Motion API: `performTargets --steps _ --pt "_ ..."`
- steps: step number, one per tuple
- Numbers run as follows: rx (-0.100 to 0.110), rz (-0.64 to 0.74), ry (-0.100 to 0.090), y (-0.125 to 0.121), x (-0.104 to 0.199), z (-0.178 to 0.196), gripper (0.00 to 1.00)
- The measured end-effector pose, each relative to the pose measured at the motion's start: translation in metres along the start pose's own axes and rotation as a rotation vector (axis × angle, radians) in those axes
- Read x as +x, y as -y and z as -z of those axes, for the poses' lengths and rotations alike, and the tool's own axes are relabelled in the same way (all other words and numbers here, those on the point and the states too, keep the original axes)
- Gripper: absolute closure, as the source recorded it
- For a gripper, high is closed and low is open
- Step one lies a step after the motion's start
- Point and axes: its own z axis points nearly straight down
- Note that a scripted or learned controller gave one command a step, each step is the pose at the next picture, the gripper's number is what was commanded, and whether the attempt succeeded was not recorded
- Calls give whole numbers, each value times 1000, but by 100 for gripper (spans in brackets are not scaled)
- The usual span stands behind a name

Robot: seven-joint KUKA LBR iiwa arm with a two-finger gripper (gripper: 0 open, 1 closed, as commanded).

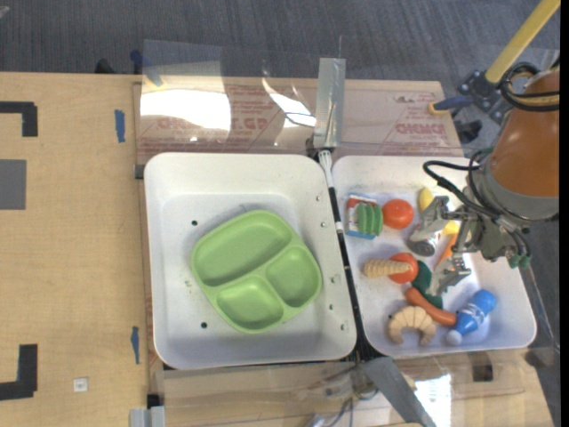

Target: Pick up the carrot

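Note:
The carrot (430, 304), orange with a dark green top, lies in the right bin (516, 332) just above a tan croissant (413, 324). My gripper (440, 254) hangs over the middle of that bin, right above the carrot's green end. Its two silver fingers (426, 236) stand apart and open. A small yellow-orange piece (450, 234) shows between them, and I cannot tell whether it touches them. The carrot itself is not between the fingers.
The right bin also holds a red-white-blue packet (362, 217), an orange-red tomato (397, 212), a yellow toy (432, 200), a bread stick (381, 268) beside a red piece (405, 267), and a blue bottle (474, 314). The left bin (169, 185) holds a green divided plate (256, 269).

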Motion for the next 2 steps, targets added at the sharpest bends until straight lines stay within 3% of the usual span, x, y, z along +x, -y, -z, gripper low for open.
performTargets --steps 1,2 --pt "2 -27 8 17 -38 -129 0" --pt "2 86 12 51 -10 -137 0"
